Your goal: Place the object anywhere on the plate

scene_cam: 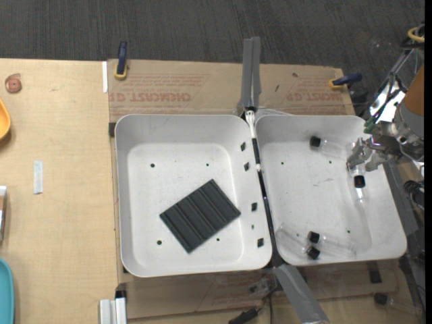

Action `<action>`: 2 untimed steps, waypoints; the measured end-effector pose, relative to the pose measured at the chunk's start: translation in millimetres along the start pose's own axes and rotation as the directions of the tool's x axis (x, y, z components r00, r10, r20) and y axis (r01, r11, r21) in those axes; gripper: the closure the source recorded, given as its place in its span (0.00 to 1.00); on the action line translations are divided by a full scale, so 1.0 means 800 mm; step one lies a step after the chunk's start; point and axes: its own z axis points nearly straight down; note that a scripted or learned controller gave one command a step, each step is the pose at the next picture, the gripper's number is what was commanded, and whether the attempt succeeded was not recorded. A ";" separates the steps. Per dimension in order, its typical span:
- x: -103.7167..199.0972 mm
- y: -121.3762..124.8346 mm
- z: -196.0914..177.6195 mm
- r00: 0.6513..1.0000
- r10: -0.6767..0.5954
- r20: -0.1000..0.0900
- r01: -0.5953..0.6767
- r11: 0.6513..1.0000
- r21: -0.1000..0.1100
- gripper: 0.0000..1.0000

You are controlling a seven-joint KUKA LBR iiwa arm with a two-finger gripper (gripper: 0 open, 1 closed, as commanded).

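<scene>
Camera view: dark ribbed plate (200,215) lay flat in left bin (128,181). Gripper (359,171) hung over right bin (385,241), fingers pinched on clear black-capped vial (359,184). Three similar vials (312,243) lay loose there.

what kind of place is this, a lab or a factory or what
Probably a robotics lab test bench: two shallow white bins clamped on cardboard sheeting, a grey robot arm's gripper reaching in, and a dark ribbed plate as target.
</scene>
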 end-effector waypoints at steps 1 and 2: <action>0.117 0.014 -0.028 0.999 0.050 0.000 -0.050 0.999 0.000 1.00; 0.176 -0.069 0.024 1.000 0.009 0.000 -0.009 1.000 0.003 1.00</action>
